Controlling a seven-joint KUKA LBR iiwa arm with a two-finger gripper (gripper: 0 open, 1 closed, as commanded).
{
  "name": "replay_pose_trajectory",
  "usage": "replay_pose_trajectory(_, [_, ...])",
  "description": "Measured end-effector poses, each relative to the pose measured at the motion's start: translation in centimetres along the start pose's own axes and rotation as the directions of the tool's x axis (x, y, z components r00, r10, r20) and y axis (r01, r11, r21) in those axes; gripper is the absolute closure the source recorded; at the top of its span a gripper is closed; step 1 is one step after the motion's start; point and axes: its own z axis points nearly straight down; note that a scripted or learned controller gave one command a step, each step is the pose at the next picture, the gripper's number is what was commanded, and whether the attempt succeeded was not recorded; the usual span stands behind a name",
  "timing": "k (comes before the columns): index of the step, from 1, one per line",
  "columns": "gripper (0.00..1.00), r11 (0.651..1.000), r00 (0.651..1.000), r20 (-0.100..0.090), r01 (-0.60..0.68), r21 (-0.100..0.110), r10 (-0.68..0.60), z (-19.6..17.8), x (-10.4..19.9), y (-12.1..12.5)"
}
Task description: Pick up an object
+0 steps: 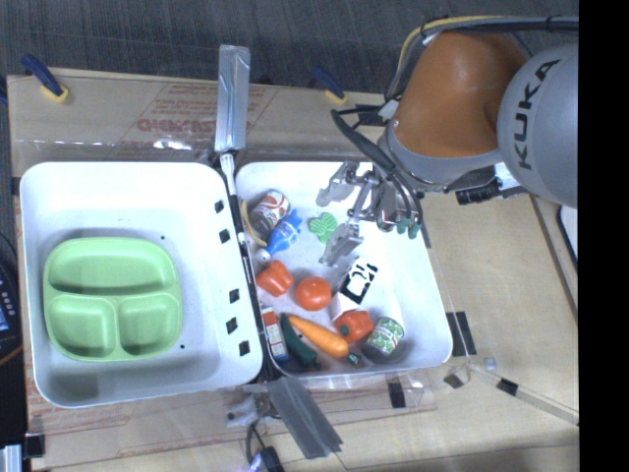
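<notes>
From my station I see the gripper (344,239) hanging over the middle of the right bin (429,285), its fingers close together with nothing between them. The task names no single object, so I take the carrot (318,337) as the clearest one: it lies near the bin's front wall, long axis running on a slant from upper left to lower right, the leafy dark-green end toward the left, the orange body toward the lower right. It is smooth, bright orange and tapered (a toy, by the look of it). Beside its right end sits a red pepper (354,324), with a green-labelled can (386,335) just to the right of that. Above the carrot lie a round tomato (313,293) and another orange-red piece (275,279). A blue bottle (284,232) points up-right near the divider, and a small green clover shape (323,227) rests by the gripper. The left bin (34,264) holds a green divided tray (113,298).
</notes>
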Motion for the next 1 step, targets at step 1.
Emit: replay_pose_trajectory(1, [0.00,0.879,0.879,0.000,0.478,0.000,-0.478,-3.84,7.51,-6.48])
